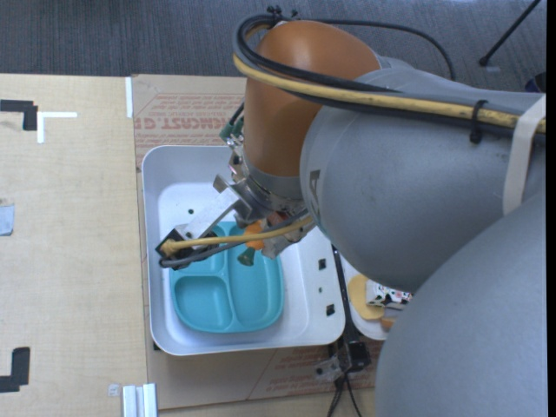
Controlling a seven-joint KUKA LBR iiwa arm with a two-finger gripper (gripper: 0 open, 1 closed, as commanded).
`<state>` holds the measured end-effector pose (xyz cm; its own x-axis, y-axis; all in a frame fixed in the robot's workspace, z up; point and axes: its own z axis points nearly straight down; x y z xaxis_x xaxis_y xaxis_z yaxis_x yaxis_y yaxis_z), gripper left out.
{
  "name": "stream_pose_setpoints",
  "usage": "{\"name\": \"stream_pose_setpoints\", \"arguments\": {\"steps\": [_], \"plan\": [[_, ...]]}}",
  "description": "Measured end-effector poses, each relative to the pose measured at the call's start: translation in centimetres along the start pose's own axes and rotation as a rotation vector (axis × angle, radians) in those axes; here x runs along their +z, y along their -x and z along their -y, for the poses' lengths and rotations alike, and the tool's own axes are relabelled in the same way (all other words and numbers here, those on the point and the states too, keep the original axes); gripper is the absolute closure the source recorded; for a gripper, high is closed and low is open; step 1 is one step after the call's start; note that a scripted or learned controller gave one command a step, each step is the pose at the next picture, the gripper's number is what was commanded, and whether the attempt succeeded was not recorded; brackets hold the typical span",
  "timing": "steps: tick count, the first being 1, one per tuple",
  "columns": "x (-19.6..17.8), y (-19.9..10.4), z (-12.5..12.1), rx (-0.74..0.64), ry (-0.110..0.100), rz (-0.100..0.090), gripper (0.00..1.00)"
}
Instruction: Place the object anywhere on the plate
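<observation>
Hovering over the glossy teal, compartmented plate (228,301) in the smooth white bin (163,233), the gripper (261,235) hides its grip: cannot tell. A small orange object (252,229) shows beneath it, at the plate's far rim.

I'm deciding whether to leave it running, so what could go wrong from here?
1. The small orange object is near the far edge of the teal divided plate; let go there, it may land in the white bin instead.
2. The arm covers that spot, so a slipped grasp could go unnoticed.
</observation>
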<state>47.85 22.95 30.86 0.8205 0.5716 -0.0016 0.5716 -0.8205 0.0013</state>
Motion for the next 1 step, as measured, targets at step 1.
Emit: {"name": "stream_pose_setpoints", "arguments": {"steps": [1], "plan": [[-0.03,0.01,-0.04,0.002,0.0,0.0,0.0]]}}
